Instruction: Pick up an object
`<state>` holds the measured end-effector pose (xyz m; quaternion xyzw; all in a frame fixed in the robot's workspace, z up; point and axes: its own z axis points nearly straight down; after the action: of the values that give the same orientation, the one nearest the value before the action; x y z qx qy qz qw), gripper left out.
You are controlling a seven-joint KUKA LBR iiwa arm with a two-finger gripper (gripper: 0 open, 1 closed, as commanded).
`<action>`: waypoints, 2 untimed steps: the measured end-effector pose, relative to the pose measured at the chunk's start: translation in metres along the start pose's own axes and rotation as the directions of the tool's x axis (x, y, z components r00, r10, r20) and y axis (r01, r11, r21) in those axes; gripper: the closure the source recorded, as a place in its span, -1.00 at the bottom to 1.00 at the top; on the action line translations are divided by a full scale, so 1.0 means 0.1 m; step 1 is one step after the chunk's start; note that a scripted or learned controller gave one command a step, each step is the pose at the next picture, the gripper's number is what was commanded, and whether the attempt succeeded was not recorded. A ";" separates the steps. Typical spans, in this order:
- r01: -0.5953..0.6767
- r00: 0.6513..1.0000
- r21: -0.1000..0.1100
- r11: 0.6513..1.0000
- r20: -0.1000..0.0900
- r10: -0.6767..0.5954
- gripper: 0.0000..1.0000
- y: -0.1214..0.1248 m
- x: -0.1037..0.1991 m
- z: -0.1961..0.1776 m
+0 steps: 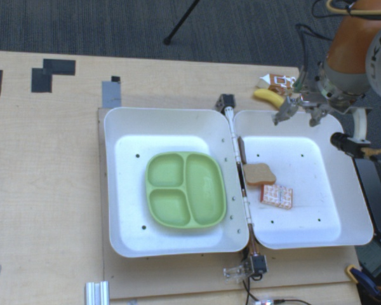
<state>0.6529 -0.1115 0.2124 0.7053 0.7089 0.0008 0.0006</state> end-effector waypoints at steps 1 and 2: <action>-0.003 1.000 0.002 1.000 0.000 0.003 -1.00 -0.49 -0.19 1.23; -0.004 1.000 0.000 1.000 0.001 0.004 -1.00 -1.51 -0.32 0.95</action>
<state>0.5019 -0.1446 0.1166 0.7067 0.7075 0.0003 0.0009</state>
